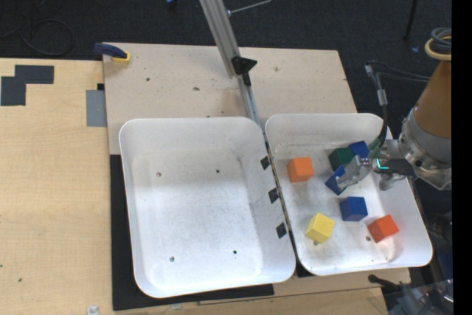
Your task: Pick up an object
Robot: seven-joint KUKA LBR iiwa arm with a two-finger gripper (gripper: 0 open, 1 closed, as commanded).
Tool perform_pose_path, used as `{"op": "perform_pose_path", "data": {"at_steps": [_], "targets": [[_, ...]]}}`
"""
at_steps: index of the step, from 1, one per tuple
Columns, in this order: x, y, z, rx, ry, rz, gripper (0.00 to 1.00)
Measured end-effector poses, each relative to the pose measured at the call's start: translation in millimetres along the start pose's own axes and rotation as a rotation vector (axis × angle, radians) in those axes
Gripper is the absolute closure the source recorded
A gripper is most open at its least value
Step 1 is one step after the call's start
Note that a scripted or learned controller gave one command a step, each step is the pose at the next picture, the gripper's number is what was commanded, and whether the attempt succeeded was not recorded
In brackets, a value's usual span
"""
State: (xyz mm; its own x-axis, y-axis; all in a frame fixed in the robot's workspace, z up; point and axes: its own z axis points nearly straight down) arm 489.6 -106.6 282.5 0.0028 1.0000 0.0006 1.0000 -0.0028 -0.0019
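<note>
The approach-and-grasp step is judged to be in hand. The gripper [354,172] is seen low in the right bin [402,254], reached in from three o'clock, and is set among a cluster of blocks at the bin's upper middle: a green block [340,156] at its eleven o'clock, a blue block [359,150] just beside that at twelve o'clock, and another blue piece [335,183] touching or nearly touching the gripper at eight o'clock. Whether the jaws are wide, narrow or closed on anything cannot be told, since the metal parts and the blocks are merged in the view. Nothing is shown clearly between them, so no hold is claimed. Other candidates are spread about the bin: an orange block [299,170] at nine o'clock of the gripper, a blue cube [353,208] at six o'clock, a yellow block [320,227] toward seven o'clock and a red block [383,228] toward five o'clock. The left bin [140,158] is shown beside it on the table [51,181]. For the next move, one block must be singled out, the jaws closed squarely on it without a neighbour being pinched, and a straight lift made.
</note>
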Motion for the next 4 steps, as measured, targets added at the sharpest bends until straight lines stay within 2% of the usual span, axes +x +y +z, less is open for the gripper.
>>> {"op": "perform_pose_path", "data": {"at_steps": [1,2,3,4], "targets": [[3,-2,44,0.006,0.001,-0.002,0.00],[3,7,101,0.007,0.001,-0.002,0.00],[8,3,165,0.009,0.002,-0.002,0.00],[5,4,152,0.004,0.001,0.006,1.00]]}}
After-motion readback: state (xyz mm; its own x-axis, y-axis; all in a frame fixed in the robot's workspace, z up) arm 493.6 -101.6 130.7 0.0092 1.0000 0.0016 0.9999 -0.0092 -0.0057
